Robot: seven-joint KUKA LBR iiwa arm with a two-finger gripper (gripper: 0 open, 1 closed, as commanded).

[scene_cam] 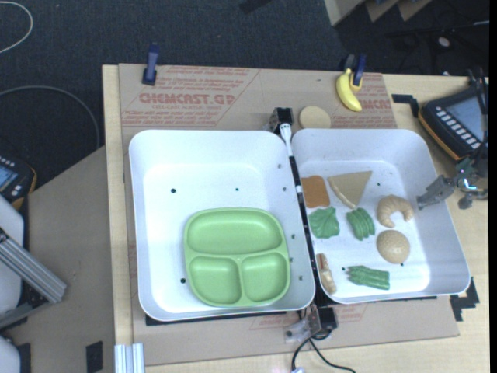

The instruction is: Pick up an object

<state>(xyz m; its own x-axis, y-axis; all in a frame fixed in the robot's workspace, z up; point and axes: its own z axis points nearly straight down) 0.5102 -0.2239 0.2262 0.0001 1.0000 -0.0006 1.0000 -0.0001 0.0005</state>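
The right bin point(411, 150) holds several toy foods: a brown bread slice point(314, 192), a tan wedge point(350, 186), a croissant point(394, 208), a round bun point(394, 245), two green leafy pieces point(324, 223) point(360, 223), a green vegetable point(367, 277) and a small tan piece point(324, 272). My gripper point(445, 200) hangs over the bin's right rim, just right of the croissant. It is open with nothing between its fingers. One grey finger point(429, 196) points towards the croissant.
The left bin point(155, 177) bears a green divided plate point(236, 255). Behind the bins, a banana point(349, 92) and a tan disc point(314, 117) lie on the board. A blue clamp point(151, 65) sits at the back left. A handheld pendant point(458, 123) rests at the right.
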